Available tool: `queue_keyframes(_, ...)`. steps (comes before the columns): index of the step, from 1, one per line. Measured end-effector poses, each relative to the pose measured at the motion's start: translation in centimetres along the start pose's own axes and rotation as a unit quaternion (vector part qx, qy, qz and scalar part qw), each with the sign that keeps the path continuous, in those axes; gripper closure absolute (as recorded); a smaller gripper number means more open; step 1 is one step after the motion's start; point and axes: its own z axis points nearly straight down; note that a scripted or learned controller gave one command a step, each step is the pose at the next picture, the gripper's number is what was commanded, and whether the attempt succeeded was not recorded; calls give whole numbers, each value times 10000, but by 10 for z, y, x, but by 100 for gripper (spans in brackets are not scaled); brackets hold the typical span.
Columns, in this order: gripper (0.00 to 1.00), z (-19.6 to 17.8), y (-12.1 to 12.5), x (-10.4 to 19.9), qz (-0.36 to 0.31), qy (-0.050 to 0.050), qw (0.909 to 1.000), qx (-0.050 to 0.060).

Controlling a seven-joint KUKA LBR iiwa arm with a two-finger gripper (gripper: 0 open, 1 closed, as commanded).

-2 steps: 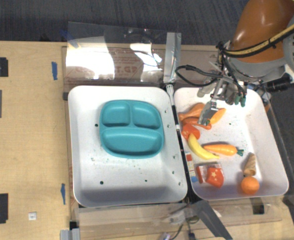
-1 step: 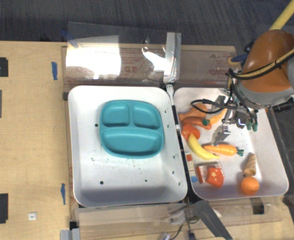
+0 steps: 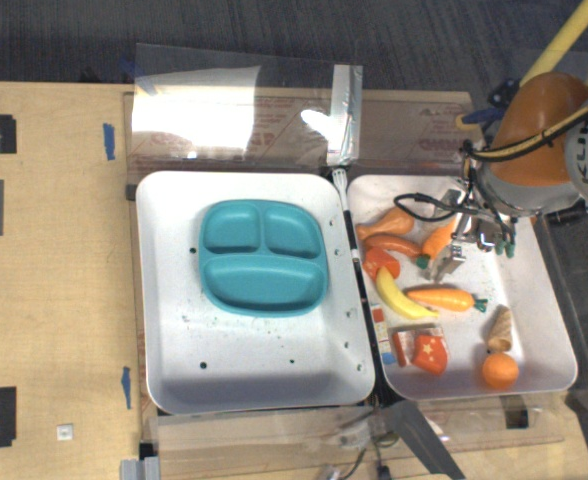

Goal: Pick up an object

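Objects for pickup: all in right bin [image 3: 549, 298], positions given rel. to banana [image 3: 402, 297]. Banana lies approx. bin centre-left, slanted. Orange carrot w/ green tip [image 3: 444, 299] just right of banana, touching or nearly so. Red pepper [image 3: 379, 262] just above-left of banana; orange piece [image 3: 389, 225] above that, near bin's top-left. Second orange carrot-like piece [image 3: 437, 240] above-right of banana. Red strawberry-like item [image 3: 429, 353] below banana. Round orange fruit [image 3: 499, 370] lower right, w/ tan cone-shaped item [image 3: 499, 329] just above it. Gripper [image 3: 456, 254] low over bin, above-right of banana, next to second carrot piece; finger opening and any hold: cannot tell, too small/cluttered. Teal divided plate [image 3: 264, 256] in left bin [image 3: 164, 348], well left of banana.
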Motion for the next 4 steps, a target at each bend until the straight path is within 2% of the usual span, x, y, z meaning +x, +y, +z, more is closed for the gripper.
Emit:
queue_keyframes(1, 0, 1, 6, 5, 628, 27, 9980, 0)
queue_keyframes(2, 100, -14, 7, 0, 623, -53, 9980, -4)
queue_keyframes(3, 100, -141, 61, 47, 898, -24, 9960, -16)
queue_keyframes(4, 0, -134, 58, 49, 913, 38, 9958, 2)
